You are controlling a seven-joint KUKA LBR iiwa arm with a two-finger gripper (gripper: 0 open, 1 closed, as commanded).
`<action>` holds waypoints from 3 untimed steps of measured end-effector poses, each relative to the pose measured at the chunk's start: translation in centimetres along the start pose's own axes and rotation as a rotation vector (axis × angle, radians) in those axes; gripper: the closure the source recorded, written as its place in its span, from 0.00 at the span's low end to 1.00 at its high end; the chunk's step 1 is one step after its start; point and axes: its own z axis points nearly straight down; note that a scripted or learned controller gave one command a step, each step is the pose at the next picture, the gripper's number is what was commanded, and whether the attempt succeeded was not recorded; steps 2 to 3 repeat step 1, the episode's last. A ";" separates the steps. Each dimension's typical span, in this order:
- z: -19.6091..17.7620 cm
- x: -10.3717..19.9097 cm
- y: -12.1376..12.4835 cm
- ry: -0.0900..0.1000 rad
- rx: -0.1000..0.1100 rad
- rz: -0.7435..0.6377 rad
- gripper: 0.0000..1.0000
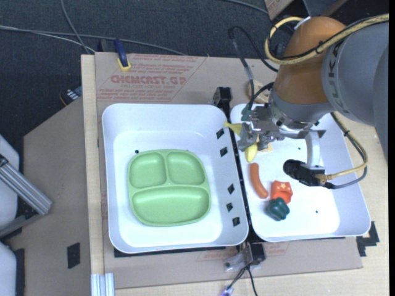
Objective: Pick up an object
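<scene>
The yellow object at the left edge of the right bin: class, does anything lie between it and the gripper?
Nothing visible does. The gripper sits directly over the yellow object in the right bin. The orange sausage lies just below it, off to the side.

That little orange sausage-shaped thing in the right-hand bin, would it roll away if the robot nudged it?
Probably, sideways. The orange sausage looks round and smooth, lying flat on the right bin floor, so a push across its length may roll it. Its slight curve might make it wobble instead. It looks like a small toy, so likely light and perhaps slippery to pinch.
</scene>
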 end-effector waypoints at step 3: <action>-1.1 5.6 0.9 0.000 -0.005 -0.001 1.00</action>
